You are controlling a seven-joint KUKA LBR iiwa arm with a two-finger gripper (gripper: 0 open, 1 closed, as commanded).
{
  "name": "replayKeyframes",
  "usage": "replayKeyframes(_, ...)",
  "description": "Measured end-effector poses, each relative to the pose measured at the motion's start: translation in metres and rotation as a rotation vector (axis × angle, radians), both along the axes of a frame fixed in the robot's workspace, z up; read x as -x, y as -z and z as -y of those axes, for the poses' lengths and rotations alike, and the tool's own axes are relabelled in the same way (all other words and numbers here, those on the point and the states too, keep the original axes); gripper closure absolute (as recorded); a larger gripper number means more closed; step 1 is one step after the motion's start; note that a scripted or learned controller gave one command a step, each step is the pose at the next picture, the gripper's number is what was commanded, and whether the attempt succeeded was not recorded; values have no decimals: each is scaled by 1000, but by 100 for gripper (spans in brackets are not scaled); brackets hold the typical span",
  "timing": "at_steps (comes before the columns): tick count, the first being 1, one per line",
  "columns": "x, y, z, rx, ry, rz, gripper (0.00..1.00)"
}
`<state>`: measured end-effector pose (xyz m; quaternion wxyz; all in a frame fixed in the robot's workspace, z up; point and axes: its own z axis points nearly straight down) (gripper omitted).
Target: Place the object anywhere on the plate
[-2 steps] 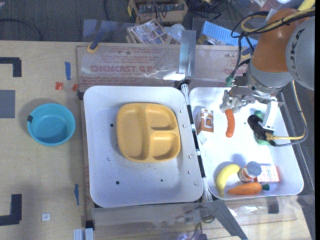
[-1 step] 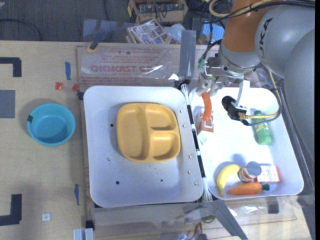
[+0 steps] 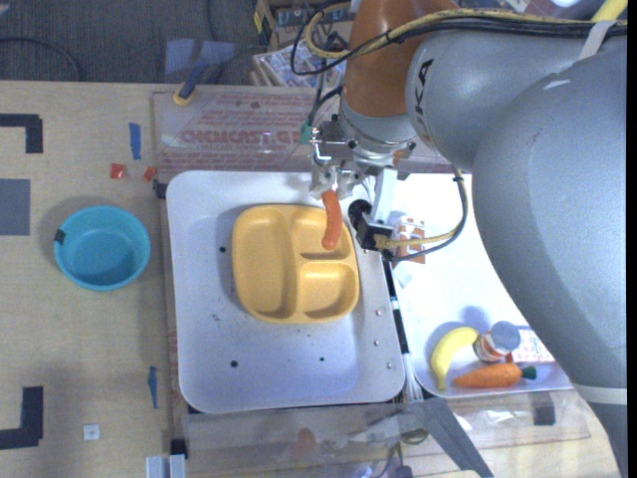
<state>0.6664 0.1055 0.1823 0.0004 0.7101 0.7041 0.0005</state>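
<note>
Slim orange sausage-shaped object is gripped at its top by the end effector, hung vertically over the yellow compartmented plastic plate, positioned for release.

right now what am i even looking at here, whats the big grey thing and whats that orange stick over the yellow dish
One camera looks down at a slant on a bench with two white bins. The big grey thing is a robot arm reaching in from the right. Its gripper hangs over the left bin, with the orange stick between its fingers, right above the yellow plate, a divided dish. Its job is to put the stick on that plate. The right bin holds a banana, a carrot and a small bottle. A blue bowl sits on the bench.
</note>
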Motion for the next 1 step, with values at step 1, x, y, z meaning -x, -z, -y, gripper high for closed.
replayKeyframes(1,0,0,0,0,0,0,0)
